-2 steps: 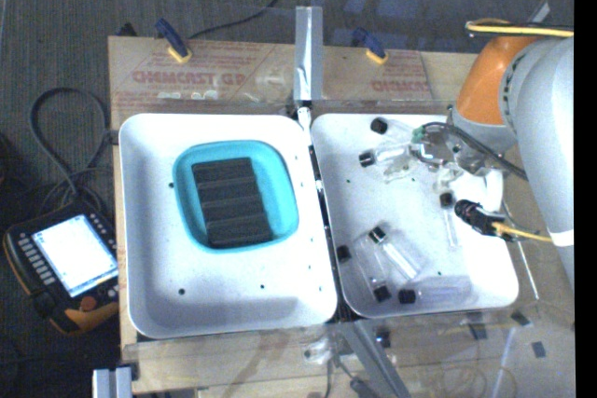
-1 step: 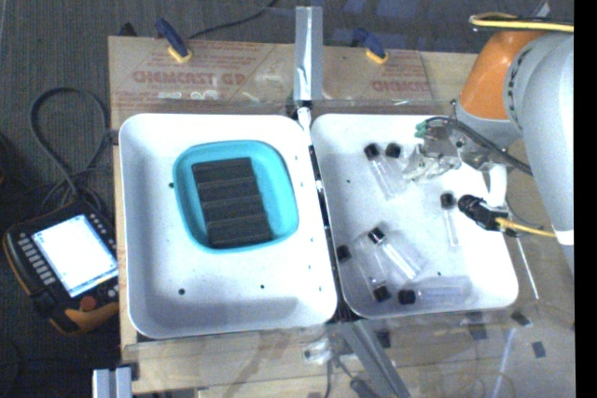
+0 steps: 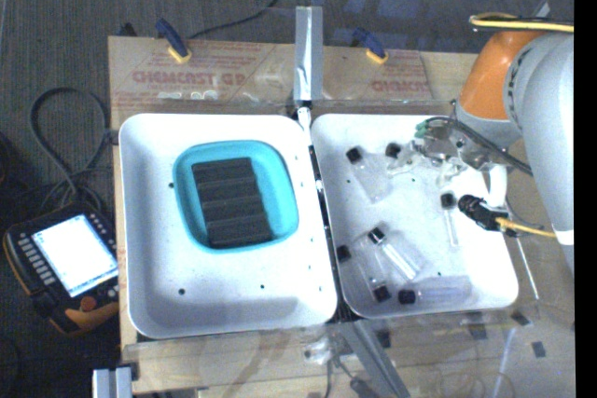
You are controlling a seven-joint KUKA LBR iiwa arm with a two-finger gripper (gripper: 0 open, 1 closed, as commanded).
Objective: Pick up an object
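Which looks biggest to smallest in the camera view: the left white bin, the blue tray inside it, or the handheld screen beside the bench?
1. Left white bin
2. Blue tray
3. Handheld screen

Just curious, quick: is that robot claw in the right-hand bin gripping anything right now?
Gripper: cannot be told. It sits low in the shallow white right bin among small clear black-capped vials.

teal tray [image 3: 280, 165], left bin [image 3: 149, 289], pendant [image 3: 62, 261]

two white bins [image 3: 149, 294], one teal tray [image 3: 191, 172]
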